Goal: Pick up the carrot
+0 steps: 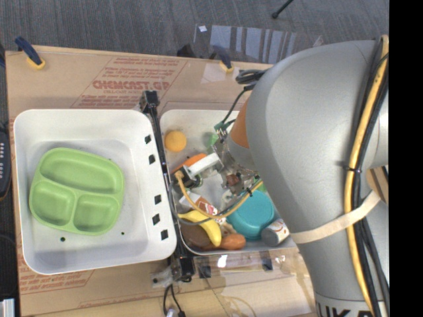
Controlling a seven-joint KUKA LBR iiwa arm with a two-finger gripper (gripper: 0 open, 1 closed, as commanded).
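Observation:
The carrot (193,158) shows as a short orange piece in the right bin (192,121), mostly covered by the robot's pale bracket. My gripper (231,178) is low in the middle of this bin, just right of the carrot, under the big grey arm. The arm hides much of the bin's right half. I see nothing clearly held.
A green divided plate (76,190) lies in the left bin (39,127). The right bin also holds an orange ball (175,140), a banana (206,226), a teal bowl (254,216), a brown lump (232,242) and a small can (276,232) along its front.

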